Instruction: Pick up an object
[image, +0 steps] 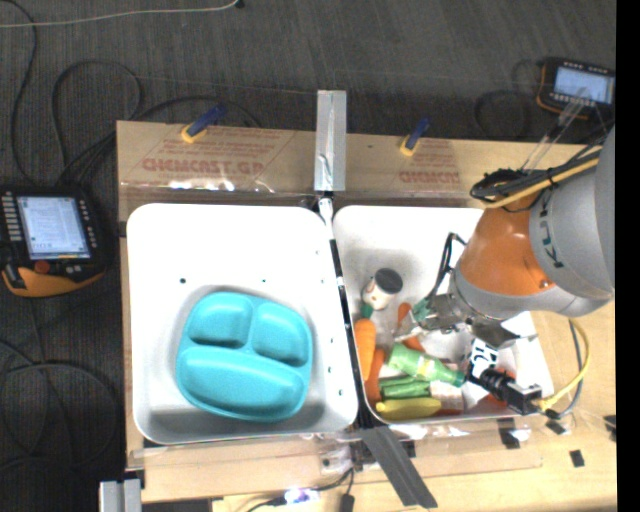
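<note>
The right bin holds a pile of small objects along its near left side: a white bottle with a dark cap, an orange carrot, a green bottle, a yellow banana and some red pieces. The grey arm with its orange band reaches down over the right half of this bin. Its gripper hangs low just above the green bottle, right of the white bottle. The wrist hides the fingertips.
The left bin bears a turquoise compartment tray. A metal divider runs between the bins at the back. Cables and a black fitting trail by the right bin's near corner. Pendants lie on the floor at left and top right.
</note>
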